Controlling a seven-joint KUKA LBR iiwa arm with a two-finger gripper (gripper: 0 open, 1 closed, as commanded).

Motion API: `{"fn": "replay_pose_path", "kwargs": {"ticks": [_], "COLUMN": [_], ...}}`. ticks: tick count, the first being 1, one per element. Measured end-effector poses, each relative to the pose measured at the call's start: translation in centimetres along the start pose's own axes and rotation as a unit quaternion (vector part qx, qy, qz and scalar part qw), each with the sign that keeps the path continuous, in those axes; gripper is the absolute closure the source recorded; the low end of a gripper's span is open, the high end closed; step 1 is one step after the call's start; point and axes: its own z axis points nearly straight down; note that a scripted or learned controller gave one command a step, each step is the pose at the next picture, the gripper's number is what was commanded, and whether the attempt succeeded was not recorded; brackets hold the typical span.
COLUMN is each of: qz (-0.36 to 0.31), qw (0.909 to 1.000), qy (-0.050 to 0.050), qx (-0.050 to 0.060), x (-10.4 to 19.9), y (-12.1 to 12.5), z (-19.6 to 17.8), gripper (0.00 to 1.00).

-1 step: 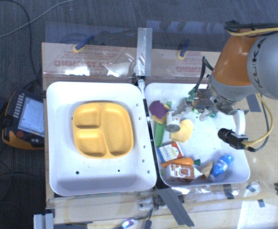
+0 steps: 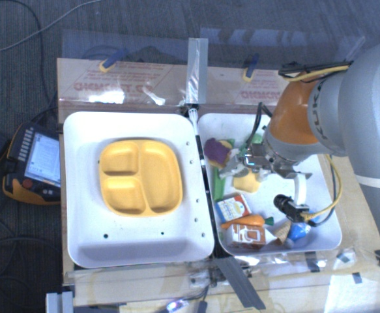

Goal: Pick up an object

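The jaws (image 2: 245, 165) are lowered at centre right of the frame, over the pale yellow block (image 2: 247, 182) in the right bin (image 2: 330, 223). Whether they are apart cannot be told. The block should be centred between them before closing, clear of the purple toy (image 2: 217, 150).

From my seat, the arm (image 2: 336, 109) covers the right bin's (image 2: 330, 230) far right corner and runs off the picture's right edge. The gripper (image 2: 251, 162) sits low among the clutter, too tangled with cables for me to read. A pale yellow piece (image 2: 247, 183) lies partly beneath it. The handheld pendant (image 2: 30, 165) left of the desk is half cut off, its screen blurred.
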Motion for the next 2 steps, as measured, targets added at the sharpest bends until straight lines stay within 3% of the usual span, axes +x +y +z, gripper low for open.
{"fn": "replay_pose_path", "kwargs": {"ticks": [1, 2], "qz": [0.004, 0.048], "qw": [1.0000, 0.9988], "qy": [0.000, -0.001], "qx": [-0.008, -0.006], "x": [-1.9, -0.4], "y": [-3.9, 2.0], "z": [0.3, 0.4], "gripper": [0.00, 0.00]}}
